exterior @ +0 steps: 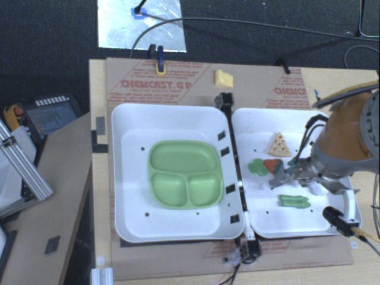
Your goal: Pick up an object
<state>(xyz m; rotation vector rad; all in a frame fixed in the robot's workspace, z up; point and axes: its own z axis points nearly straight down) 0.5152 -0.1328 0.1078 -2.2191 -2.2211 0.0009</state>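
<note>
The gripper [279, 174] sits low in the right white bin [261, 221], fingers narrowly parted beside the small red-and-green toy piece [265, 166], gripping nothing. Risk: closing off-centre could nudge it toward the bin's left wall, or snag the neighbouring tan wedge [278, 145].

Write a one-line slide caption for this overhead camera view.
KUKA arm's gripper low in the right bin among toy foods; green tray sits in the left bin.
</note>
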